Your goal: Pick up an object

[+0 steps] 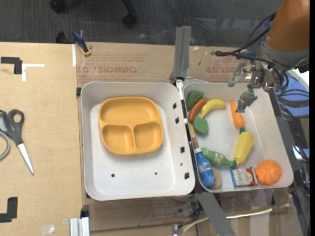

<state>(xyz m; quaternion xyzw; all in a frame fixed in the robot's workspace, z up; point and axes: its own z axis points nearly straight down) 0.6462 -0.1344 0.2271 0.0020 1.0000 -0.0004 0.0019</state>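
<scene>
Hovering gripper (244, 101) above one carrot (237, 116), one banana (211, 106), two bins (133, 188)

My arm (294, 21) runs off the top right corner. The scissors (15, 136) are cut off at the left edge. My fingertips are too small to tell.

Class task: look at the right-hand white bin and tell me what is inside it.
The right bin holds a banana, carrot, yellow bottle, green bottle, blue bottle, orange pumpkin, small carton and leafy greens. Anything beneath these toys is covered.
</scene>
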